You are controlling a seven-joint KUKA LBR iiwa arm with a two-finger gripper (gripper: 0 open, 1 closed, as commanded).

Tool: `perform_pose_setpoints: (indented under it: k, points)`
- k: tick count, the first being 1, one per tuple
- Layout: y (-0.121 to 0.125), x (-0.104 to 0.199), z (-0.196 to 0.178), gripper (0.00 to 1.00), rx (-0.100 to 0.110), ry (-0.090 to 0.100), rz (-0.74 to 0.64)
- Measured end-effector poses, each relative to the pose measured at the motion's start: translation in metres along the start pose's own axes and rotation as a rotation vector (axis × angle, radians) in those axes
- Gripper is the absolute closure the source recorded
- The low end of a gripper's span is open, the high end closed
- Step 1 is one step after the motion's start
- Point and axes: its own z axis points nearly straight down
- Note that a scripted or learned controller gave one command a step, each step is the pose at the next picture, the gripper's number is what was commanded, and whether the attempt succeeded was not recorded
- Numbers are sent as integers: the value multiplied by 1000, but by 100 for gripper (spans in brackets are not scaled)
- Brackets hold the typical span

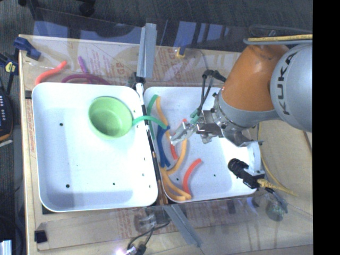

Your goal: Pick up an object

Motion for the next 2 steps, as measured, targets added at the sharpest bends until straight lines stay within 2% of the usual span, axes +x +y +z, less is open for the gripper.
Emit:
perform_pose_setpoints:
  k: [1,2]
  points:
    - [70,-37,159,0,-7,-2,-184]
    - [70,-38,149,100,-5,-5,-190]
